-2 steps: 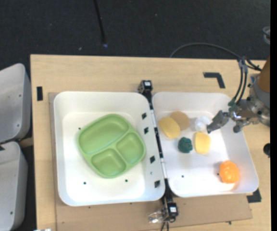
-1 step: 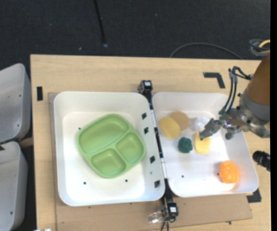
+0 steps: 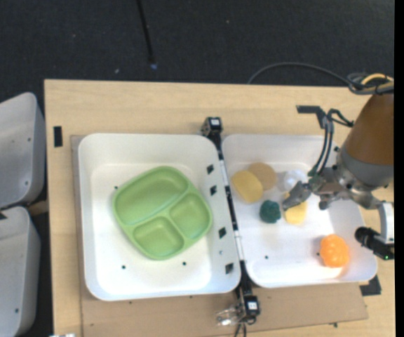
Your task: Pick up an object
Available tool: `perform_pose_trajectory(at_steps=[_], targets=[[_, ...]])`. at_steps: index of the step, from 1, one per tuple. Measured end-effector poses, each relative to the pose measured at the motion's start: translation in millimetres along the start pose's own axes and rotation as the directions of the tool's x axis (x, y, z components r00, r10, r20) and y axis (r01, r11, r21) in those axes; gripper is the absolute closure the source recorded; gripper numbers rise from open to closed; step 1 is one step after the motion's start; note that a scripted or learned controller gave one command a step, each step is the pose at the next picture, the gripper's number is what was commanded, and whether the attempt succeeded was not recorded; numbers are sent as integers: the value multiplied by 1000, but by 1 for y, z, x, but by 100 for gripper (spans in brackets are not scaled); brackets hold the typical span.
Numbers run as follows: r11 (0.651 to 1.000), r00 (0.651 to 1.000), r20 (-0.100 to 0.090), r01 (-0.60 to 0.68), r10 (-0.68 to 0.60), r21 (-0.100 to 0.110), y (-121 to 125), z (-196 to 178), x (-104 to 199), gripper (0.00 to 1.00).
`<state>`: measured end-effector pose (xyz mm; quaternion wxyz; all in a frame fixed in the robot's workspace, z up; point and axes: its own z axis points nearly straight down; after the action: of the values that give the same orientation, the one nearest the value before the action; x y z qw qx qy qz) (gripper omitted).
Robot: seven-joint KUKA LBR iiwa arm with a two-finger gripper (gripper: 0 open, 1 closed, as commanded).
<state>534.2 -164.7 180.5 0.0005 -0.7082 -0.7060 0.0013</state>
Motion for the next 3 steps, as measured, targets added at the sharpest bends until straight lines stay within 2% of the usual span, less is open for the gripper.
perform_pose_trajectory(at_steps=[1, 2, 3], targets=[[1000, 1000, -1, 1, -1, 2, -10, 54, -5, 0], [1000, 1000, 0, -4, 4, -5, -8, 40, -7, 100], [1000, 1000, 2, 3, -3, -10, -11, -23, -9, 100]])
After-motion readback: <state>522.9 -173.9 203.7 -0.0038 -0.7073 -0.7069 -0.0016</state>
